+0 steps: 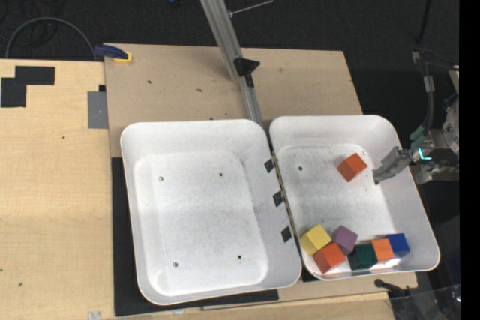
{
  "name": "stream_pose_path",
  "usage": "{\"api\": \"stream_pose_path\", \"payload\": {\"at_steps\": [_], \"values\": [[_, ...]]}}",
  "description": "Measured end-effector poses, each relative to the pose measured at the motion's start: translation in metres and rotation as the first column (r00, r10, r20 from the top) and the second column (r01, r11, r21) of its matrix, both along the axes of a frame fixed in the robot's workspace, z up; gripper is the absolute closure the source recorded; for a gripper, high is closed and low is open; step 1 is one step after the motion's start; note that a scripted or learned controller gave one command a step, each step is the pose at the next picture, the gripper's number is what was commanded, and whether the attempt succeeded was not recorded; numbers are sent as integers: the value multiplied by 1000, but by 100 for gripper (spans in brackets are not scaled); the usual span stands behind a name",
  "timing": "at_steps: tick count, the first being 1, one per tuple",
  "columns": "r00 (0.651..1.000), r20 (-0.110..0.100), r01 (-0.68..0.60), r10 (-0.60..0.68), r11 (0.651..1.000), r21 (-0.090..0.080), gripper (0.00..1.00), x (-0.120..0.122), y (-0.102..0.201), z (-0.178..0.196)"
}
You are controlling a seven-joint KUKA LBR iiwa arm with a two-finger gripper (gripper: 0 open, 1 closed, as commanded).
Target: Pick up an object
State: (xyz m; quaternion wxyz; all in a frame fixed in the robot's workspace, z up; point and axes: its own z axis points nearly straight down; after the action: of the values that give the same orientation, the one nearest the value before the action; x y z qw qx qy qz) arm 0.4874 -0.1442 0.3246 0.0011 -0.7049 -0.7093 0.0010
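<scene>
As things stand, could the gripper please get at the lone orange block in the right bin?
Probably yes. The orange block lies by itself on bare floor of the right bin, apart from the cluster of blocks at the near edge. The gripper sits just to its right at the bin's rim, with nothing between them.

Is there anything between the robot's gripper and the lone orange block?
No. In the camera view, just bare white bin floor lies between the gripper and the orange block in the right bin.

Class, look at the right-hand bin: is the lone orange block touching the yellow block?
Apart. The camera view shows the orange block alone on bare white floor, well clear of the yellow block in the cluster below.
</scene>
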Motion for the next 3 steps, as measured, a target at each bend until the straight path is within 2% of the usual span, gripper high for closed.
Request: {"api": "stream_pose_path", "payload": {"at_steps": [1,2,3], "values": [[1000,0,-1,1,1000,0,0,0,0,0],[1000,-2,1,-1,1000,2,0,21,61,-19],[1000,-3,4,-4,1000,1,100,20,57,-8]]}}
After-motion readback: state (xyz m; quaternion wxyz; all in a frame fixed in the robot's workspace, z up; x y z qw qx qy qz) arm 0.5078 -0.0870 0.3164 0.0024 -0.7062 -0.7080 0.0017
